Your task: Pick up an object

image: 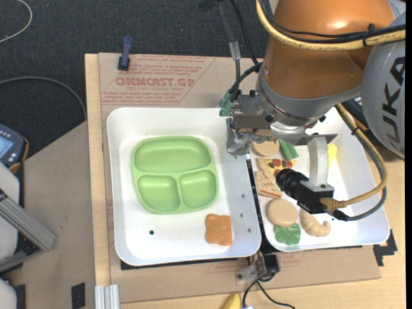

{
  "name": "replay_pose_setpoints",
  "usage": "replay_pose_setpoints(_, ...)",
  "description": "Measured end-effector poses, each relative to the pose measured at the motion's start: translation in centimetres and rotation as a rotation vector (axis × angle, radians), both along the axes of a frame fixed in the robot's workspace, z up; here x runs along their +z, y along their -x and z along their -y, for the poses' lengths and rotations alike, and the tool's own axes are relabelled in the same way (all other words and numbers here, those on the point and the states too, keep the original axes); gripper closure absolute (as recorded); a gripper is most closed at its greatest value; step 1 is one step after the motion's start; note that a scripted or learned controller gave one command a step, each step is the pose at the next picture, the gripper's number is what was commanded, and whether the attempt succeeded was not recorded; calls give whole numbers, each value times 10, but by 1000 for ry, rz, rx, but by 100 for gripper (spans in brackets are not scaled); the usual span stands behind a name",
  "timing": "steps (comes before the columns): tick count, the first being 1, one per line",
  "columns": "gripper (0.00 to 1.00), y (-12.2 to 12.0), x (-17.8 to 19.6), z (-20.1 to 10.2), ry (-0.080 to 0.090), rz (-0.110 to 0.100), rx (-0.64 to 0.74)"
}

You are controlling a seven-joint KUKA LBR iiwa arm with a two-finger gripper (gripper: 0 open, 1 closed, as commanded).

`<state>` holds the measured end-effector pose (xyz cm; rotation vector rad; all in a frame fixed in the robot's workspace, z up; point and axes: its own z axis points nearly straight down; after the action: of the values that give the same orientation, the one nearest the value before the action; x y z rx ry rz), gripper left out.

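Note:
My gripper (239, 141) hangs under the big orange wrist, low over the wall between the two bins, at the back left corner of the right bin (370, 234). Just right of it lie a tan bread piece (264, 149) and a small green piece (288, 150). Below those sits a pizza-like slice (265, 177). A round tan cookie (280, 212), a green leaf (288, 234) and a pale croissant (315, 224) lie at the front of that bin. A yellow piece (331, 158) lies further right. The wrist hides the back of this bin.
The left bin (119, 172) holds a green divided plate (174, 172) and an orange-brown toy food piece (219, 229) at its front right. Both bins rest on a cardboard sheet (154, 76) bearing a blue clip (124, 53).

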<state>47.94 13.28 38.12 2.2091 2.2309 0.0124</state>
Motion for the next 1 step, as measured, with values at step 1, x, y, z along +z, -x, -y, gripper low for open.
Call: replay_pose_setpoints(1,100,0,8,5,4,-4,-9)
